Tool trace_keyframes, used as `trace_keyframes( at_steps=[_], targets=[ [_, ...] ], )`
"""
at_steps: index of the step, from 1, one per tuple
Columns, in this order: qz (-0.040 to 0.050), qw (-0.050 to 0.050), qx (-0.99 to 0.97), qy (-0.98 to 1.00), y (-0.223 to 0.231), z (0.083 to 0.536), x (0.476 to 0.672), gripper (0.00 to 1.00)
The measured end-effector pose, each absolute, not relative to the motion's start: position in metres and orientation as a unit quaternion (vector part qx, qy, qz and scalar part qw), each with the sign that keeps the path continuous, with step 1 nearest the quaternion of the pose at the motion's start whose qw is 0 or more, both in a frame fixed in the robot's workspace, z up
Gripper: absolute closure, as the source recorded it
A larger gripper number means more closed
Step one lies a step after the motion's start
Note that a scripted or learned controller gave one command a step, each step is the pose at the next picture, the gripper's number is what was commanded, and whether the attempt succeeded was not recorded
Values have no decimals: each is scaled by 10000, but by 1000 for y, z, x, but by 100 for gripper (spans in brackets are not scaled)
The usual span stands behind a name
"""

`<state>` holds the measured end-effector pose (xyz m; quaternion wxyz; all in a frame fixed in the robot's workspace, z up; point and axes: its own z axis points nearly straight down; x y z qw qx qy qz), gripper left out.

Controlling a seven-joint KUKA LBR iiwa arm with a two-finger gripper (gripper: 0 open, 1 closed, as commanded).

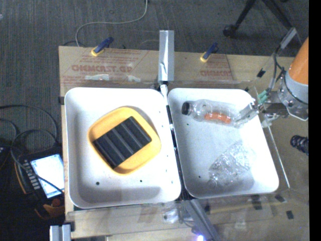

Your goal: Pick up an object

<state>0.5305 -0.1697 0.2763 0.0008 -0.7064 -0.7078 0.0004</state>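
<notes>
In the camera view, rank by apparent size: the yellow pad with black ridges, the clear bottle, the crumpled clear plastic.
1. yellow pad, clearly largest
2. clear bottle and crumpled clear plastic: look alike, too close to rank

Clear plastic bottle with dark cap lying on its side at the back of the right bin, crumpled clear plastic wrap near the front, yellow and black pad in the left bin

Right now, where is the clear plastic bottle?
The clear plastic bottle lies on its side along the far edge of the right bin, beyond a crumpled clear wrapper, with the gripper at its right end.
</notes>
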Motion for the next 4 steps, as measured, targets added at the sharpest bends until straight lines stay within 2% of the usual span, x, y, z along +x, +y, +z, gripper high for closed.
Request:
trace_keyframes(
  at_steps=[1, 2, 3, 4],
  targets=[
    [3, 5, -6473, -7622, -113, 234, 582, 0],
    [-46, -63, -6550, -7556, -143, 130, 660, 0],
    [-114, -191, -6212, -7834, -138, 122, 660, 0],
    [-35, -133, -5503, -8348, -109, 99, 653, 0]
  ],
)
